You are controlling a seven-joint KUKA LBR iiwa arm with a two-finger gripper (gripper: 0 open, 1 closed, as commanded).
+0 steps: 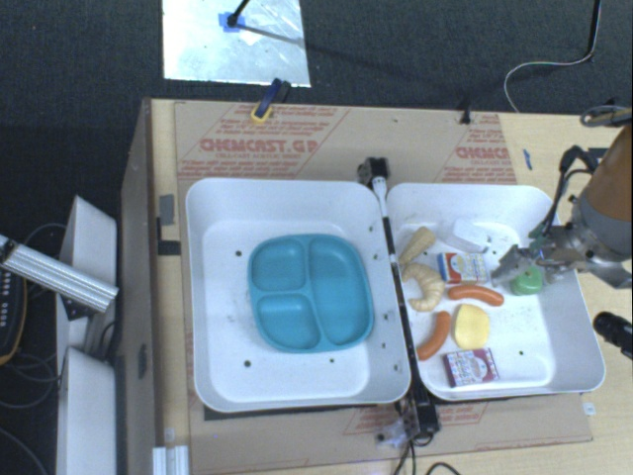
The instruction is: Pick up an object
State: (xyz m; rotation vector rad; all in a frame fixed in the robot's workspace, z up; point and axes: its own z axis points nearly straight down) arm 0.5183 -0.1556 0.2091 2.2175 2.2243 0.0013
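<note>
The right bin (569, 349) holds several small objects. Among them are a green round piece (528, 284), a red and white carton (463, 266), two orange sausages (476, 294) (433, 334), a yellow block (472, 326), a red box (471, 367), a pale curved pastry (427, 287) and a tan stick (418, 242). My gripper (517, 263) reaches in from the right and hangs low over the bin's right half. It is directly above the green piece and just right of the carton. The gripper partly hides the green piece.
The left bin (227, 364) holds a blue divided plate (310, 292). A clear wrapper (477, 234) lies at the back of the right bin. A ridge (393, 285) separates the two bins. Cardboard covers the bench around them.
</note>
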